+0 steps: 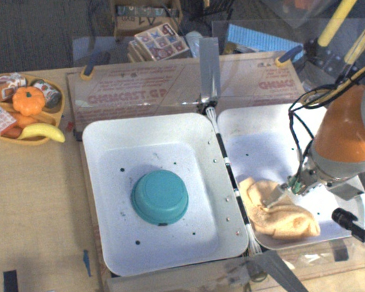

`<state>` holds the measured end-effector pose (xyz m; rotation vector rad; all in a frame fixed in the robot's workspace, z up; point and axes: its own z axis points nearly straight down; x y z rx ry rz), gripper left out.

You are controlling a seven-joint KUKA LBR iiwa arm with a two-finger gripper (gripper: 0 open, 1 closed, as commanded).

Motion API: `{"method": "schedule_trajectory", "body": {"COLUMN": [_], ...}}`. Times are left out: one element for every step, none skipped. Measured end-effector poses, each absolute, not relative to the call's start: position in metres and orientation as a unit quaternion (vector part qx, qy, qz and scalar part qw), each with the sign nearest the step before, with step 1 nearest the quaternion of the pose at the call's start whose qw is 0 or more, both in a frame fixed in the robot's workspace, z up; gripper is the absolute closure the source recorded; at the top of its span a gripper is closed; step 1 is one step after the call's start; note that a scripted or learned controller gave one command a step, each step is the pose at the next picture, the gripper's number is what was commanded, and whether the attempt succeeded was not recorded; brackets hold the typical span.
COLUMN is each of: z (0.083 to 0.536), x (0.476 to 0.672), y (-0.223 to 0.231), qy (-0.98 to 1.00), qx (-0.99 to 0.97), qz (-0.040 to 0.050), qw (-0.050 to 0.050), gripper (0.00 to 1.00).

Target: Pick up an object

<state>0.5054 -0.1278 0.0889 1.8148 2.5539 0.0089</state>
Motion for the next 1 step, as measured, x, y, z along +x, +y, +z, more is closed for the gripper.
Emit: {"method": "schedule_trajectory", "body": {"z": [0.0897], "x": [0.5514], "y": [-0.1036], "qy": [0.816], "qx": [0.578], "qz": [0.0029], "qw": [0.007], "gripper": [0.00]}}
